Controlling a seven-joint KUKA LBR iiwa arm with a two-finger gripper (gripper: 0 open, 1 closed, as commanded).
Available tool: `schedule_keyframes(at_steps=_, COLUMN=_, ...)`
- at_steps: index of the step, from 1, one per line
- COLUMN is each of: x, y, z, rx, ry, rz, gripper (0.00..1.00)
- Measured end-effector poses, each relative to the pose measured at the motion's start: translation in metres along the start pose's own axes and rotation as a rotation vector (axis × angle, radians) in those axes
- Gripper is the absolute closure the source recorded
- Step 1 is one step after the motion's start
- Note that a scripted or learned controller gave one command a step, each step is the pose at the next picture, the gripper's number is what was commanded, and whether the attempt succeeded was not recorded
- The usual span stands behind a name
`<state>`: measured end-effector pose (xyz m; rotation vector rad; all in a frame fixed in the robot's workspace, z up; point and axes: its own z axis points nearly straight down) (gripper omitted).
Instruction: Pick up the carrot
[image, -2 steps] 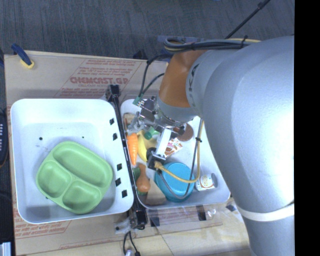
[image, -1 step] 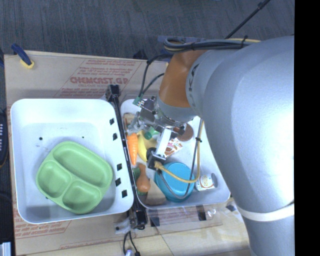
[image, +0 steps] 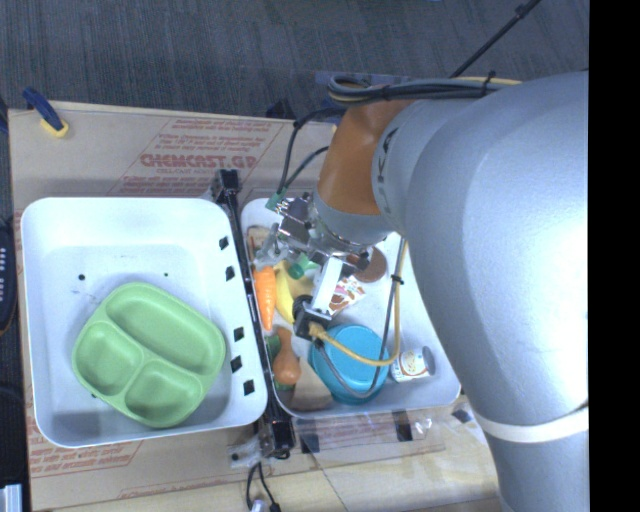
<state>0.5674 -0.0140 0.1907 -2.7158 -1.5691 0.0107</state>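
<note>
hidden: right bin (image: 262, 215) mostly under arm (image: 500, 250) | gripper (image: 312, 278) fingers unclear | blue bowl (image: 350, 370) below gripper partly covered | small items by gripper too cluttered to name

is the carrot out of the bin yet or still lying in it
Still in. The carrot lies flat in the right bin, against its left wall, with the gripper just beside it and not around it.

Green divided plate (image: 150, 352), blue bowl (image: 350, 365)
</note>
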Motion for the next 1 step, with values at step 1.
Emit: schedule_keyframes(at_steps=1, x=-0.0533, y=0.0589, z=0.0758, rx=-0.026, ry=0.017, rz=0.095, gripper=0.0)
